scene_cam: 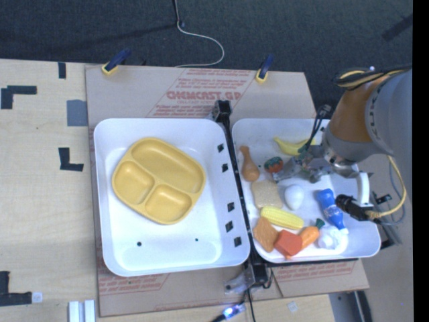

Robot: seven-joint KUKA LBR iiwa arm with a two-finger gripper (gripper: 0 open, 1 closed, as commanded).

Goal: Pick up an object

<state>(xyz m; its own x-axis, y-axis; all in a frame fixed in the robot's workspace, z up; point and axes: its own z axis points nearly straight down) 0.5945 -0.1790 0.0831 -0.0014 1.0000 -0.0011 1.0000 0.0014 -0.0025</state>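
The right bin (362, 250) holds several toy foods: a banana (291, 145), a tan drumstick (249, 166), a small red and green piece (273, 164), a white egg shape (293, 196), a corn cob (283, 217), an orange wedge (265, 234), a red block (289, 243), a carrot (310, 235) and a blue bottle (330, 208). My gripper (303, 167) hangs low in this bin, just above the egg shape and below the banana. Nothing shows between its fingers.
The left bin (107, 200) holds a yellow divided plate (158, 180). A black divider (231, 180) runs between the bins. The grey and orange arm (365, 123) covers the right bin's upper right corner. Cardboard lies under both bins.
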